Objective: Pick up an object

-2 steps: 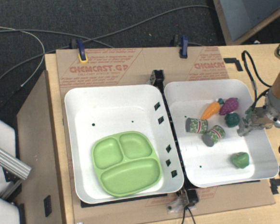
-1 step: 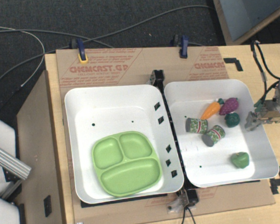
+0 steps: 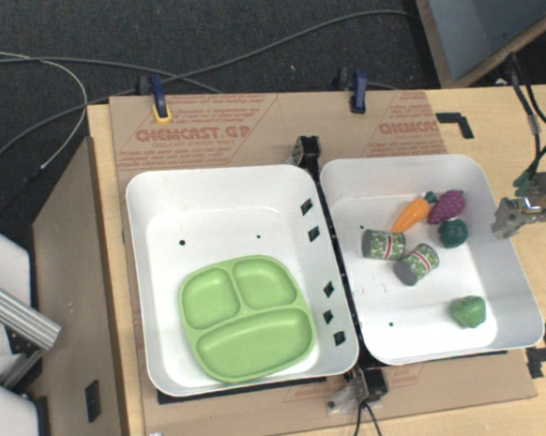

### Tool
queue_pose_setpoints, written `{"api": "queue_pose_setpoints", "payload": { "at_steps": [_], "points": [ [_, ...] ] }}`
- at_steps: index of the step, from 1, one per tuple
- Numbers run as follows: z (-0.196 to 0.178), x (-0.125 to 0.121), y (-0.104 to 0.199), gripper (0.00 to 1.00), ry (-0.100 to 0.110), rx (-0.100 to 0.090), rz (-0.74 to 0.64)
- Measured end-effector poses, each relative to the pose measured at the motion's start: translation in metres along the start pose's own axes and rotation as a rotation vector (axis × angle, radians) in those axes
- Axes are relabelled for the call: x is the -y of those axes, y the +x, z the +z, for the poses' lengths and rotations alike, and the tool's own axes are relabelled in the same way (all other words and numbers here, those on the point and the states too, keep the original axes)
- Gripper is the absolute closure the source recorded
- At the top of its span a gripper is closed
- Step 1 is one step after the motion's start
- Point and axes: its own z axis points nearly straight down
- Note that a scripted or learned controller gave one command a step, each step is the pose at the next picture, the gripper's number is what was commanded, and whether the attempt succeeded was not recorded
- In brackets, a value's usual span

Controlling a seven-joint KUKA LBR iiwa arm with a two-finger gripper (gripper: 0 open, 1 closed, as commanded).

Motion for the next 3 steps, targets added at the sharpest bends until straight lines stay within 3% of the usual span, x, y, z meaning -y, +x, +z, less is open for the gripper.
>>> {"api": "queue_pose_setpoints", "payload": {
  "at_steps": [3],
  "points": [
    [0.025, -0.041, 0.164, 1.00, 0.009, -0.006, -0.005]
  ]
}}
